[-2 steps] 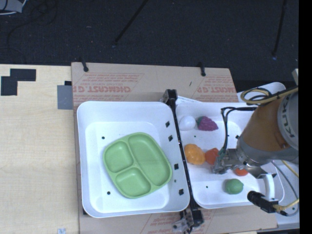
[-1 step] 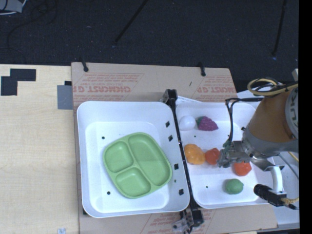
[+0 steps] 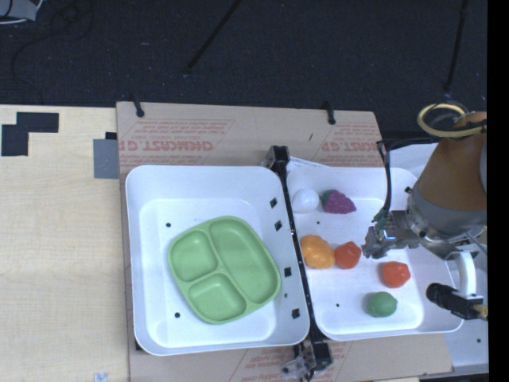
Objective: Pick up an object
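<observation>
You have two white bins side by side: the left bin (image 3: 151, 205) carries a green divided plate (image 3: 223, 269), the right bin (image 3: 358, 329) the small pieces. The arm (image 3: 453, 185) leans in from the right, its gripper (image 3: 380, 243) low over the right bin, just right of the red-orange ball (image 3: 347, 255) — whether it grips anything, you cannot tell. Beside that ball lies an orange piece (image 3: 317, 252); nearby, a red piece (image 3: 394, 274), a green ball (image 3: 382, 304), a purple piece (image 3: 339, 202), a white ball (image 3: 305, 200)
</observation>
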You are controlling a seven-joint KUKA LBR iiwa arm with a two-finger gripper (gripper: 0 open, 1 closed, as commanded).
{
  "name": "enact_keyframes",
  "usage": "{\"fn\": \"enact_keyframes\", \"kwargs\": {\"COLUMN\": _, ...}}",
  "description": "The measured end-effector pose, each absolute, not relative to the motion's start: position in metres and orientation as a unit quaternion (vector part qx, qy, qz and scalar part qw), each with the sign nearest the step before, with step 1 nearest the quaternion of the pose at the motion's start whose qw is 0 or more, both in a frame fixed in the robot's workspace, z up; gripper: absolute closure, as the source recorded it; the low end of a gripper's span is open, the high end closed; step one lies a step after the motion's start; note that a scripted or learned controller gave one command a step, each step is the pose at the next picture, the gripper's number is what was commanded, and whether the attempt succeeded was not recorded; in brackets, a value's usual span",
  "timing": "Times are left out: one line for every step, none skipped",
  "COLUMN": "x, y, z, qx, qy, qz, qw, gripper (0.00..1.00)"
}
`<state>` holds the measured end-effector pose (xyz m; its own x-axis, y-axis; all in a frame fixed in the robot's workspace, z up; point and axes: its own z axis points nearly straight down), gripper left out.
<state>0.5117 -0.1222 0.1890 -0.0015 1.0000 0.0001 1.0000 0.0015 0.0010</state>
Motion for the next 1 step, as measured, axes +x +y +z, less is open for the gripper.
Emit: {"fn": "enact_keyframes", "kwargs": {"x": 0.5120, "y": -0.1231, "z": 0.2236, "qx": 0.707, "qy": 0.707, "qz": 0.0001, "qw": 0.000, "gripper": 1.00}}
